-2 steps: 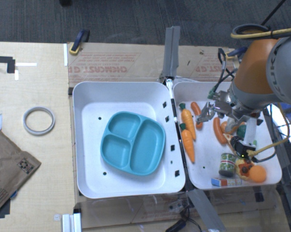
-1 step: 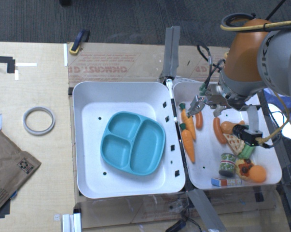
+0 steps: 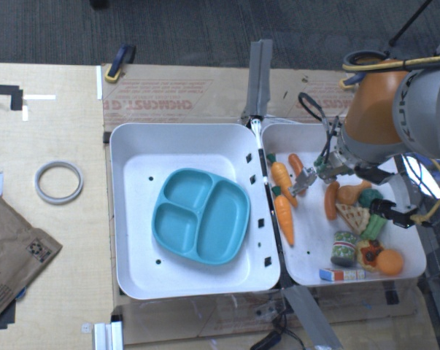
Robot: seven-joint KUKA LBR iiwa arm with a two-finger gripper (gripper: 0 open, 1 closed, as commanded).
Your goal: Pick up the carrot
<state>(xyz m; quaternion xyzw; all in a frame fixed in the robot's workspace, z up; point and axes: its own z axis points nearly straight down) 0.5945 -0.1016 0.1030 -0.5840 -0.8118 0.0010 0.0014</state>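
I had reached in from the right over the right bin [image 3: 417,265], my grey arm [image 3: 424,108] and its orange band [image 3: 373,108] hanging above the bin's upper half. My claw [image 3: 305,181] sat low near the bin's left side, its metal tips pointing toward the divider between the two bins, and I cannot tell from this slanted view whether it was apart or together; nothing showed plainly between the tips. Just beside the tips, to their left, lay an upper carrot [image 3: 279,175], and below that a lower carrot [image 3: 284,218] stretched along the bin's left wall, its green end toward the top. A smaller orange-red piece [image 3: 296,163] lay just above my claw. To the right of the claw lay an orange sausage-shaped piece [image 3: 330,202], a pizza slice [image 3: 350,215], a green vegetable [image 3: 373,224], a green-and-white can [image 3: 344,247], an orange fruit [image 3: 390,262] and a small flat box [image 3: 341,274] near the bin's lower edge. The left bin [image 3: 132,217] held a blue divided plate [image 3: 202,215], tilted a little in its middle. Out on the bench to the left lay a roll of tape [image 3: 59,181].
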